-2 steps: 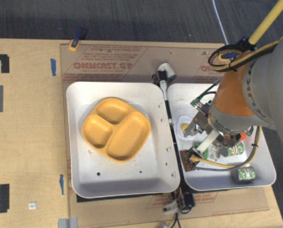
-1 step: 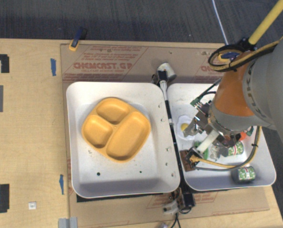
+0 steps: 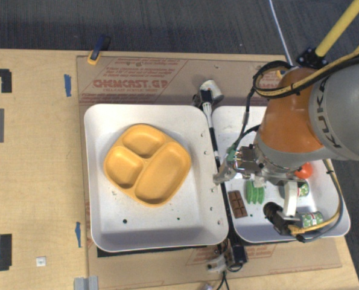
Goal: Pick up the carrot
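The arm (image 3: 300,122) hides most of the carrot (image 3: 304,170).

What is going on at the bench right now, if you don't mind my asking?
A KUKA arm reaching in from the right hangs over the right bin, where small toy foods lie: a green piece, a brown bar and something orange-red at the arm's edge, possibly the carrot. Nothing is visibly held. The left bin holds a yellow divided dish.

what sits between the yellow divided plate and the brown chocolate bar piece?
Camera view: bare white floor of the left bin, then the two bins' adjoining rims. The plate is left of them, the chocolate bar just right.
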Robot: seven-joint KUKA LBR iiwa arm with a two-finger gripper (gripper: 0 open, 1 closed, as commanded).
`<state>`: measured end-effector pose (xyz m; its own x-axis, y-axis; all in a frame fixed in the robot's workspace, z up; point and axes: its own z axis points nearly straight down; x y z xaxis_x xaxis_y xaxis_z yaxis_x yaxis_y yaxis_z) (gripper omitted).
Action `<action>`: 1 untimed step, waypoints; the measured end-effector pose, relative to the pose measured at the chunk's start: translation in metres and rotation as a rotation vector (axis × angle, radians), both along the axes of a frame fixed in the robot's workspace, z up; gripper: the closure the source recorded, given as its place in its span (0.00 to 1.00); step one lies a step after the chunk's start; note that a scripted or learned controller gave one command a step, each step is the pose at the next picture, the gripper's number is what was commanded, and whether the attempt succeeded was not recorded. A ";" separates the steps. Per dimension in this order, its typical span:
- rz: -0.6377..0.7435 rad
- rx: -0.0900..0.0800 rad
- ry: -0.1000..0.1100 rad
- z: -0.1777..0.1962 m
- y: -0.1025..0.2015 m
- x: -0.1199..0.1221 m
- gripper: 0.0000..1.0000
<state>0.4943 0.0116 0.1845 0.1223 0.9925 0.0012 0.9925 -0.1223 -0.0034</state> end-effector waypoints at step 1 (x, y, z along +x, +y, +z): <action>-0.001 0.000 -0.003 0.010 0.000 0.001 1.00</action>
<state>0.4952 0.0118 0.1943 0.1234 0.9924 0.0012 0.9924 -0.1234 -0.0006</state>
